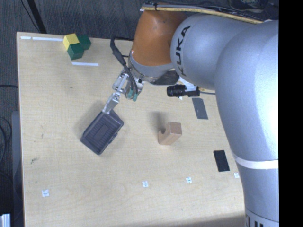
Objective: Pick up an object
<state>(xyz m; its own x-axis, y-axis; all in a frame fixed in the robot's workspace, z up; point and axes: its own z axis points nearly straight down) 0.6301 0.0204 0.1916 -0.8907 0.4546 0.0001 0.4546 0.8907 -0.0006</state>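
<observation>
A dark grey ribbed flat object [102, 132] with a short silver handle [112, 103] lies tilted on the wooden bench top. My gripper [127, 87] hangs just above and to the right of the handle's upper end; whether it touches the handle I cannot tell. A small tan wooden block [169, 133] sits to the right of the grey object, apart from the gripper. A yellow block [71, 40] rests against a green block [78, 48] at the far left corner.
The grey arm and its orange band [151, 32] cover the right and upper right of the bench. A grey strip [200, 109] and a black strip [221, 161] lie flat on the right. A white strip [85, 64] lies near the green block.
</observation>
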